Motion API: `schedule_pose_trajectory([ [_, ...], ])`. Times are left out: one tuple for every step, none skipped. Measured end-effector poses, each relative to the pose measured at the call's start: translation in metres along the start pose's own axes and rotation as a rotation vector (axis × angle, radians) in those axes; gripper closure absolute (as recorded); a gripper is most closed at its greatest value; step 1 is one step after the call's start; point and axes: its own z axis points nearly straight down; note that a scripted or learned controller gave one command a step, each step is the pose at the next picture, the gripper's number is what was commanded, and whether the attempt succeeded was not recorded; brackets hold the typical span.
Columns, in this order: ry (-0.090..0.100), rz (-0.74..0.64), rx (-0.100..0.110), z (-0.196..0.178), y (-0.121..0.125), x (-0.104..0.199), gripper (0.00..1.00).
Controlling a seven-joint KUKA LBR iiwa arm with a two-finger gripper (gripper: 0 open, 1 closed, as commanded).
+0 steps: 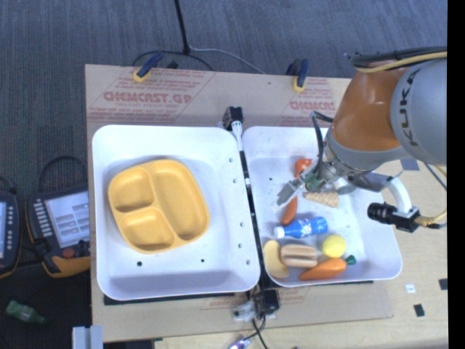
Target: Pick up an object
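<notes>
Where the two white bins meet, you have a dark divider strip point(247, 187) running between them, and the right bin point(378, 267) is the crowded one. Its left wall and near rim hem in most of the toys: a bun-shaped piece point(273, 259) sits against the near-left corner, a hot dog point(298, 254) touches it, a carrot point(322, 269) lies along the near rim, and a yellow ball point(333, 246) sits just behind the carrot. A blue bottle point(301, 228) lies on its side just above the hot dog. You get more open floor in the far part of this bin, toward its far-left corner.

The left bin point(109, 267) holds a yellow divided plate point(156, 204), with bare white floor all round it.

The grey arm with its orange band point(367, 118) hangs over the right bin's far-right part. The gripper point(309, 182) is low in the middle of that bin. Whether its fingers are spread or closed on anything, you cannot tell from this view. A waffle-like wedge point(322, 197) lies just beside the gripper, an orange sausage-shaped piece point(290, 210) sits just below it to the left, and a small red-orange piece point(302, 167) lies just behind it. The bottle and the corner cluster are near but apart from the gripper.
</notes>
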Motion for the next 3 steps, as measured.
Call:
schedule_pose_trajectory([
  [0.002,-0.031,0.001,0.077,-0.033,-0.017,0.00],
  [-0.003,0.158,-0.009,0.090,-0.003,-0.045,0.00],
  [-0.019,0.240,-0.027,0.090,-0.042,-0.014,0.00],
])
